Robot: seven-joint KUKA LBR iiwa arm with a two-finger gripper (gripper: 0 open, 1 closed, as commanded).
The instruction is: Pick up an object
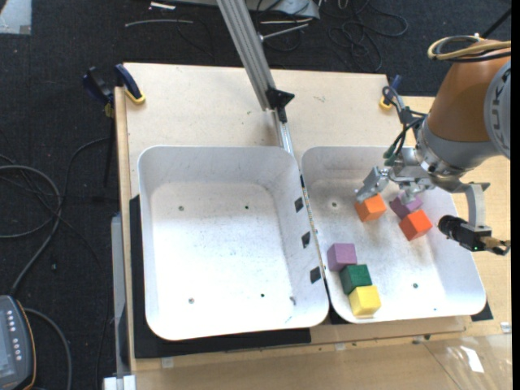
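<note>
Here we look down on a pale tabletop (203,108) carrying two shallow white bins side by side. The left bin (162,177) sits toward nine o'clock, and the right bin (341,165) toward three o'clock; their inner rims touch along the middle.

We see the grey arm (467,112) with its orange band reaching in from three o'clock, and its pincer (392,189) hangs over the upper half of the right bin. Its fingers (370,184) stand spread apart, with nothing between them that we can make out.

Just below the left finger, at about seven o'clock from the pincer, lies an orange block (373,207), close to the fingertip; we cannot tell whether they touch. A small purple block (404,207) rests right under the pincer at five o'clock, partly hidden by it. Touching that one on its lower side is an orange-red block (415,224).

Well apart from these, toward the six o'clock edge of the right bin, three blocks stand in a tight column: a lilac block (342,255) at the top, a dark green block (356,277) just below it, and a yellow block (365,301) at the bottom, each touching the next.

A slanted metal rail (248,43) runs from twelve o'clock down to the seam between the bins.
</note>
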